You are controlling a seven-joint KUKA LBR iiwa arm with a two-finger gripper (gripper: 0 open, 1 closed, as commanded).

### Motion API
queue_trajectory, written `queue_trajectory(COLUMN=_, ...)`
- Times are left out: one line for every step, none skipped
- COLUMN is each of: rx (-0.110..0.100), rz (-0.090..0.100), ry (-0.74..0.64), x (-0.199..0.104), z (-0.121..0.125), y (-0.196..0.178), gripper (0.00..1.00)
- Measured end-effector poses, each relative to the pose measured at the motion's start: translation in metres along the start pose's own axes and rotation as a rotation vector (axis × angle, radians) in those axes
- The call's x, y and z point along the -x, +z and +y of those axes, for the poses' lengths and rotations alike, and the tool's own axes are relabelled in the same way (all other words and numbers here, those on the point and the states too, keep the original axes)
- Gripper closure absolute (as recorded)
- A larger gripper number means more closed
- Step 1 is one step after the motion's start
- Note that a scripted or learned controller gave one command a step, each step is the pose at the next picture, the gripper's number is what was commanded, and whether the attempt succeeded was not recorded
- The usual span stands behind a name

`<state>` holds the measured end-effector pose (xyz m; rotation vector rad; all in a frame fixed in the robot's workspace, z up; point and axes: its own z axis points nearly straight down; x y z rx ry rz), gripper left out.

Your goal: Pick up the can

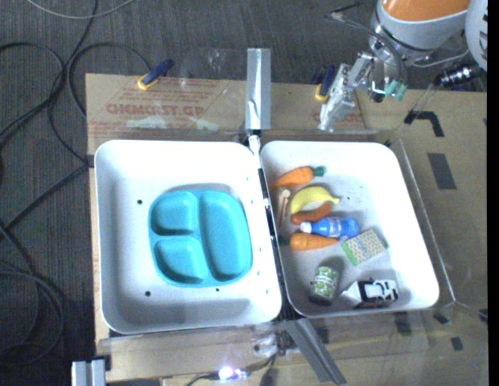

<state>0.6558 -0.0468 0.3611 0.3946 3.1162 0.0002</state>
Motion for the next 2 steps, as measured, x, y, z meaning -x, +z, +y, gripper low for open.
queue_trajectory(rx=0.0, rz=0.0, ry=-0.04, x=-0.001, z=0.015, y=-0.02, gripper=1.0)
queue_trajectory(rx=0.004, rz=-0.001, ry=-0.627, x=-0.005, z=0.049, y=-0.048, gripper=1.0)
